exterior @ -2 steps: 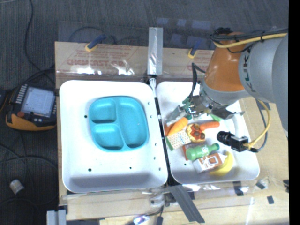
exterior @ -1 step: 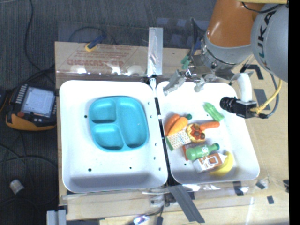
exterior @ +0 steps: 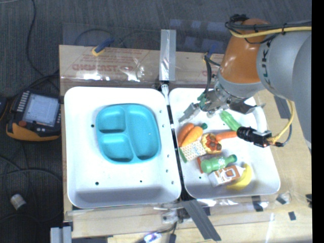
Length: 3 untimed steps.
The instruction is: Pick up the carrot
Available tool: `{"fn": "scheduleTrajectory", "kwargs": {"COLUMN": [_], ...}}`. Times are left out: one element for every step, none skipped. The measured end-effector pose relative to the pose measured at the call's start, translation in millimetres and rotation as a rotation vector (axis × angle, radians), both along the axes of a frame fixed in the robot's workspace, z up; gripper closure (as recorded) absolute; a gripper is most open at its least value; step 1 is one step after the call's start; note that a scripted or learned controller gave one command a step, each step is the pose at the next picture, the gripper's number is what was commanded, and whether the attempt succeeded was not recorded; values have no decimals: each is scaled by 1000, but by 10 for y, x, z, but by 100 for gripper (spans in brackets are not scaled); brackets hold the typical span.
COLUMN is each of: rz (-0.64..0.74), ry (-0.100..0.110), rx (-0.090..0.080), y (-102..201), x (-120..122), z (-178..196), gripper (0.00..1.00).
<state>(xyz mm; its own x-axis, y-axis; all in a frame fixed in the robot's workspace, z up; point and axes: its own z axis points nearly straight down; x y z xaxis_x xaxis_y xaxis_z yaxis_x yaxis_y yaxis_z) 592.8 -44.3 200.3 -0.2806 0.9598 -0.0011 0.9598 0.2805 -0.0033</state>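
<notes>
Yellow plastic is nearest to the camera: a toy banana (exterior: pixel 242 177) at the front of the right bin (exterior: pixel 268 186), touching a small carton (exterior: pixel 226 174) with a brown and white print. Just behind them lies a green toy bottle (exterior: pixel 216 162). Its label has a red patch, but I cannot read any letters on it.

In the middle of the same bin lies the carrot (exterior: pixel 188 133), orange and thick, close to the wall between the two bins. A pale checked packet (exterior: pixel 190 149) touches its near end, and a red and yellow toy (exterior: pixel 211 142) is just beside it. A thinner orange piece (exterior: pixel 226 134) goes to the right from there.

The gripper (exterior: pixel 211 101) hangs above the far part of the bin, behind the carrot and apart from it. I cannot tell whether the fingers are open or closed, and nothing is seen between them.

For a good pick, I think the gripper should come forward and left, go down over the middle of the carrot, and close across its thickness, away from the packet.

The left bin (exterior: pixel 81 186) holds a blue divided plate (exterior: pixel 127 132). Farthest, on the desk (exterior: pixel 71 65), faded red writing under clear film is not readable.
</notes>
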Motion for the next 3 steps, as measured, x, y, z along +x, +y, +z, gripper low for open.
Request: {"fn": "scheduleTrajectory", "kwargs": {"rz": [-148, -285, -285], "ry": [0, -22, -22], "rx": [1, -2, 1], "y": [-552, -589, -580], "x": [272, -146, -136], "z": [-757, -1088, -988], "gripper": [0, 0, 100]}}
